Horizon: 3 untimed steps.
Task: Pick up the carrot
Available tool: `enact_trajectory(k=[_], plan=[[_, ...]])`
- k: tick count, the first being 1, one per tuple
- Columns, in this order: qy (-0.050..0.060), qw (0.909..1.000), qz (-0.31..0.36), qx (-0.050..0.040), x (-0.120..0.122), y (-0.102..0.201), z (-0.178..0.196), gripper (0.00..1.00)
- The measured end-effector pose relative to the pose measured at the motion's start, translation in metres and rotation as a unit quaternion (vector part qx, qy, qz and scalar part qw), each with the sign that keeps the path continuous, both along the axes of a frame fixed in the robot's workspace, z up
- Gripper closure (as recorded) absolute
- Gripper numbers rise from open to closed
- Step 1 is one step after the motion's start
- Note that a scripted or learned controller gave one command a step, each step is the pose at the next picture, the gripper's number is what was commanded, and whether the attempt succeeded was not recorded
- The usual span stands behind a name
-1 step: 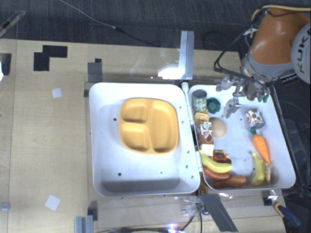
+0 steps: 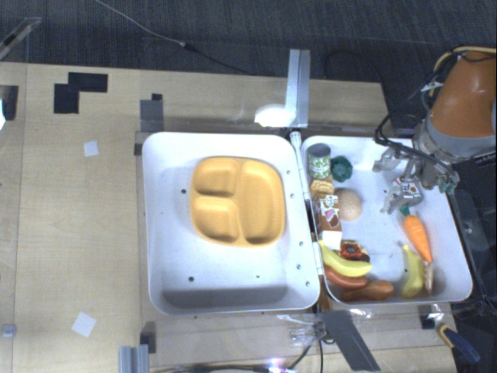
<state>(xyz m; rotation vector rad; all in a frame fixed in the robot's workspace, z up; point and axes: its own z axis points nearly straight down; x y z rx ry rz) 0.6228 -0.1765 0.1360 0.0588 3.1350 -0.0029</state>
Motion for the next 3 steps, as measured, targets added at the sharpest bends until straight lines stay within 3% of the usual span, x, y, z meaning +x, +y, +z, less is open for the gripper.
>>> enact_trajectory(k=[1, 2, 3], plan=[[-0.004, 0.9965, -0.084, 0.0007, -0.062, -0.029, -0.047, 0.00], [-0.008, 0.9967, -0.081, -0.0004, -0.059, -0.028, -0.033, 1.00], [-0.005, 0.9956, -0.094, 0.0016, -0.065, 0.038, 0.036, 1.00]])
